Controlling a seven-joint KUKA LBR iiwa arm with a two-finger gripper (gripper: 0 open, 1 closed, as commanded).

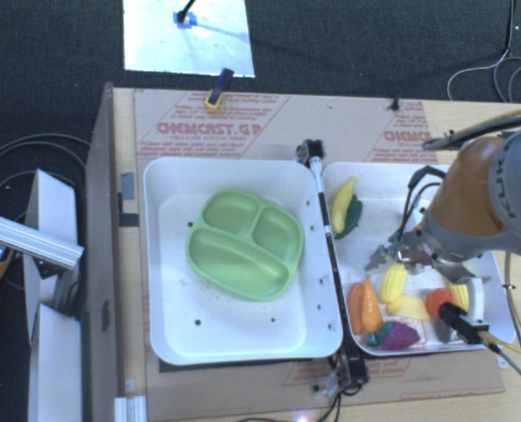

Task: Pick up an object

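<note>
Nearest us, the purple grapes (401, 333), carrot (363, 303) and tomato (437, 302) lay in the right bin (379, 193). Just beyond, our gripper (392, 255) hung low over the corn cob (392, 281); we could not tell how its jaws stood. Nothing looked lifted, so the pick remained undone. Farther off lay the banana (342, 204), and the green plate (244, 244) in the left bin (177, 323).

Both bins (168, 236) white. Divided plate (242, 244) pale green. Banana (342, 202) yellow against a dark green piece (355, 214). Carrot (364, 304) orange. Corn (392, 282) yellow. Grapes (401, 333) purple. Tomato (438, 301) red-orange. Arm (480, 200) grey with orange band. Cardboard (242, 117) tan, red lettering.
</note>
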